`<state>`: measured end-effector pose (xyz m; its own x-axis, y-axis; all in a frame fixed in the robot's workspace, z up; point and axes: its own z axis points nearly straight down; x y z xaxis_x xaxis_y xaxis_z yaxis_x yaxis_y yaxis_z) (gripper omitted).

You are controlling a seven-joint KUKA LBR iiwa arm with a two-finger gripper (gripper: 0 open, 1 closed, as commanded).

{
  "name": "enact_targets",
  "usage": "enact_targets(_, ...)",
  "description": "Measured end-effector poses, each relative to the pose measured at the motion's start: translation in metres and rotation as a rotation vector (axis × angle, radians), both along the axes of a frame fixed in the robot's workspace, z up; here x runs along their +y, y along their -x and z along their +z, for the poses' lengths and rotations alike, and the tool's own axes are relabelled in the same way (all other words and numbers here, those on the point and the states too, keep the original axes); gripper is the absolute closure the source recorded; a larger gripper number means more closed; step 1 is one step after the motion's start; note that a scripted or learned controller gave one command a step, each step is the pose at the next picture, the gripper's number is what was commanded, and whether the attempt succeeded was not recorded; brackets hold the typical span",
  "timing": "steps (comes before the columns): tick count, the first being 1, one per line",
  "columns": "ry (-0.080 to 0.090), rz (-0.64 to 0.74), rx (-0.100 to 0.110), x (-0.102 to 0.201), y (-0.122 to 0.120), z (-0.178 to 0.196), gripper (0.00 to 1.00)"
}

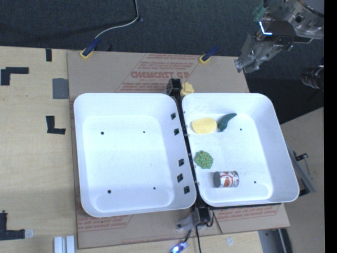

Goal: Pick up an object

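We see the arm [300, 7] reaching in at the top right corner of the view, over the dark floor beyond the bench, well apart from both bins. Its gripper [251, 57] points down and to the left, past the far right corner of the cardboard sheet [158, 73]. We cannot tell how it is set, and nothing shows in its grasp.

The right bin [263, 141] holds four things. A yellow lemon-shaped piece [203, 125] lies near the far edge, close to the divider between the bins, with a dark teal piece [226, 121] just beside it on the right. A green bumpy ball [204, 159] sits near the bin's left wall, around the middle. A small can [226, 179] lies on its side near the near edge; its label is red and white, and we cannot read it.

The left bin [126, 157] lies alongside, joined by black clips [181, 162] at the shared edge. Two blue and yellow clamps [90, 47] hold the sheet's far corners. Red print on the sheet reads upside down and is too blurred to make out.
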<state>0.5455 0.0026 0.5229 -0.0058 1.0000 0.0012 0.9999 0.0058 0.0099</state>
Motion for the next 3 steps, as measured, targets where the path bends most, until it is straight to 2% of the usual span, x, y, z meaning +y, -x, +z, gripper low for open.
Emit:
enact_targets(1, 0.002, -0.004, 0.01, -0.002, -0.001, -0.007, 0.0)
enact_targets(2, 0.003, -0.003, 0.01, -0.001, -0.002, 0.004, 1.0)
enact_targets(3, 0.003, -0.003, 0.011, -0.001, -0.002, 0.003, 0.0)
